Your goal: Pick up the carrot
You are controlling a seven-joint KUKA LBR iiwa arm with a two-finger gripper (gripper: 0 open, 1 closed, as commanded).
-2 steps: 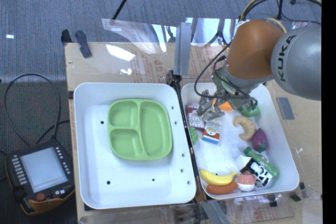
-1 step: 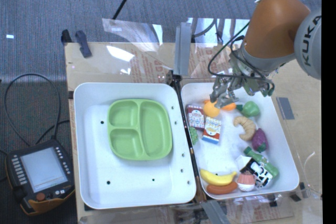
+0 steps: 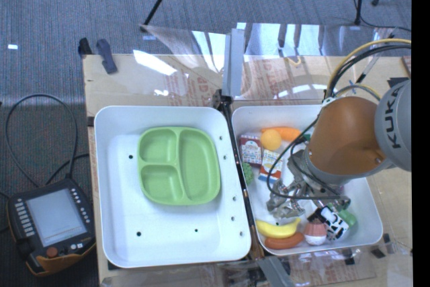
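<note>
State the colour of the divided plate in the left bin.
Light green; the divided plate shows plainly in the camera view.

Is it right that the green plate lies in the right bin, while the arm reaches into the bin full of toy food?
Not quite. The camera view shows the green plate in the left bin, not the right one. The rest holds: the arm reaches into the right bin, among the toy food.

Much of the right bin sits under the arm.

I see the carrot (image 3: 285,133) as an orange strip behind a yellow ball (image 3: 271,139), its right end lost under the arm (image 3: 346,138). I cannot read the tool (image 3: 292,201) and its fingers against the clutter. The arm runs off the right edge.
</note>
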